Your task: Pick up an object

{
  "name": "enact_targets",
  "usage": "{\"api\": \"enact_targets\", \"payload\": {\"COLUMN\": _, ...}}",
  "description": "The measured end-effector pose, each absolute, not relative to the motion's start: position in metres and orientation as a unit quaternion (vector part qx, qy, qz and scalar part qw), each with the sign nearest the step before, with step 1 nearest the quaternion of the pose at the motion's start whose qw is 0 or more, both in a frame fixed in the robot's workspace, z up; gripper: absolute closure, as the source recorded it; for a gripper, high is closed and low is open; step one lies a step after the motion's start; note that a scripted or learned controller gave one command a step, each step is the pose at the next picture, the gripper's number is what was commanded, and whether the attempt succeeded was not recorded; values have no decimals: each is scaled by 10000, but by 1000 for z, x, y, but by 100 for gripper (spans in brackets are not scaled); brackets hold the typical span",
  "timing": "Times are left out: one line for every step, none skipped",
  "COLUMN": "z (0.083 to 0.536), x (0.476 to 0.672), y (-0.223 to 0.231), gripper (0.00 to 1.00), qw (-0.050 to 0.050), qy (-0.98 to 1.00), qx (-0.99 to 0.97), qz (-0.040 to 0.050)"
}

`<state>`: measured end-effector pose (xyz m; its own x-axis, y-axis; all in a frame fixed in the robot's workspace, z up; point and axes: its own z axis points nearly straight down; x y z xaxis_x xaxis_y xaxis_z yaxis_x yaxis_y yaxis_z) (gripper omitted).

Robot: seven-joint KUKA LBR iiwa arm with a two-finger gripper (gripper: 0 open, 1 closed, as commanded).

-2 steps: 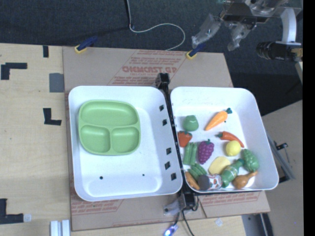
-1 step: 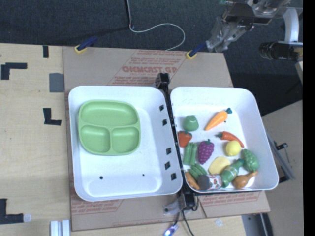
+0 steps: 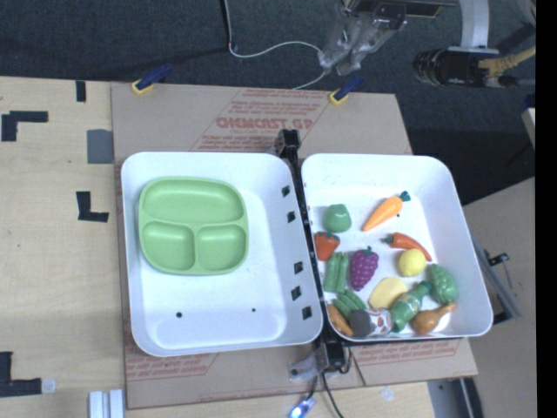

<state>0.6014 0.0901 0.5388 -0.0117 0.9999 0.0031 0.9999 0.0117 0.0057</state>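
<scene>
The right white bin (image 3: 435,177) holds several toy foods crowded toward its near side: an orange carrot (image 3: 385,212), a green pepper (image 3: 338,218), purple grapes (image 3: 363,266), a yellow lemon (image 3: 411,261), a red chili (image 3: 405,242), a green pea pod (image 3: 336,271), broccoli (image 3: 442,283) and a brown pear (image 3: 426,320). My gripper (image 3: 348,49) hangs at the top of the view, beyond the far edge of both bins and well away from the food. It looks blurred, and I see nothing in it.
The left white bin (image 3: 209,320) carries a green three-compartment plate (image 3: 193,225). Both bins rest on a cardboard sheet (image 3: 261,116). A white cable (image 3: 261,50) runs across the dark floor near the gripper. The far part of the right bin is bare.
</scene>
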Motion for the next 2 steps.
{"api": "enact_targets", "payload": {"z": 535, "x": 578, "y": 143, "gripper": 100, "qw": -11, "qy": 7097, "qx": 7045, "qz": -5}}
{"api": "enact_targets", "payload": {"z": 534, "x": 564, "y": 199, "gripper": 100, "qw": -8, "qy": 7097, "qx": 7045, "qz": -2}}
